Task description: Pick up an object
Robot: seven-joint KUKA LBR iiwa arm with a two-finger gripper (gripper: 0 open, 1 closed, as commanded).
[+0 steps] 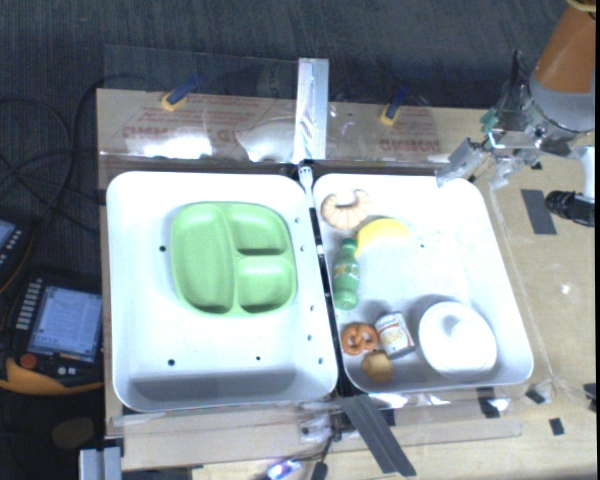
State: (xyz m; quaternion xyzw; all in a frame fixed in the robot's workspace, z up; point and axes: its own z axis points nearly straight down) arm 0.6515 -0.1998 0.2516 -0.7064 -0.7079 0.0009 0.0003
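The right bin [480, 230] holds several small objects. A pale ring-shaped pastry [345, 208] lies at the back left, with a yellow lemon-like piece [382, 231] beside it and a green bottle [346, 273] in front of them. Nearer the front sit a brown pretzel [358, 338], a small labelled can [393, 333], a brownish lump [378, 366] and a white upturned bowl [458, 336]. My gripper [480, 166] hangs over the bin's back right corner, raised, open, with nothing between its fingers and apart from every object.
The left bin [140, 348] holds a green divided plate [232, 256]. A ridge [320, 298] separates the two bins. A clear plastic panel [280, 118] stands behind them. Tablets and cables [50, 318] lie off the bench at the left.
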